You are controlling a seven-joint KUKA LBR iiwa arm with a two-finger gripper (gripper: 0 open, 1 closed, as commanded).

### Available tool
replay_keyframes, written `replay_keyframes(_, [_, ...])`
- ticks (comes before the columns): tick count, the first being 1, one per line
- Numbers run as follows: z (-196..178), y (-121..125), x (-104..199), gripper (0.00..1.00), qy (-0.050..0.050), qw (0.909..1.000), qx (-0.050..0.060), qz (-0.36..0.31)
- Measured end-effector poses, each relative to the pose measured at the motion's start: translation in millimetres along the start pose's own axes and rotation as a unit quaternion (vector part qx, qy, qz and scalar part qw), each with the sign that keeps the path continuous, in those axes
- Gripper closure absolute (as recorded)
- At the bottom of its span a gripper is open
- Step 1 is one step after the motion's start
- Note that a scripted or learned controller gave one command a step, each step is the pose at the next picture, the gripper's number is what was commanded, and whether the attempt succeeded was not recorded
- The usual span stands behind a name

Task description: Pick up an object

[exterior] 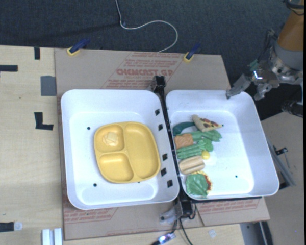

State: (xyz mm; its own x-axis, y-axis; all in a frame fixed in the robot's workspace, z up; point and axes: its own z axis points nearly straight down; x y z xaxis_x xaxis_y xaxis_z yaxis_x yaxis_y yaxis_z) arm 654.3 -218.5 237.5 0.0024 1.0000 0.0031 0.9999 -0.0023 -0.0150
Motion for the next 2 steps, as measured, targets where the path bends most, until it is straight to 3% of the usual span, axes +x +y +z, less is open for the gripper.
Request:
replay_keyframes(1, [-9.6,2.5,0.6,0.0,-0.002,1.0,-0.007,-0.002])
replay_keyframes(2, [55.5,3.8,1.7,0.0,-0.001,1.0,-0.004,-0.002])
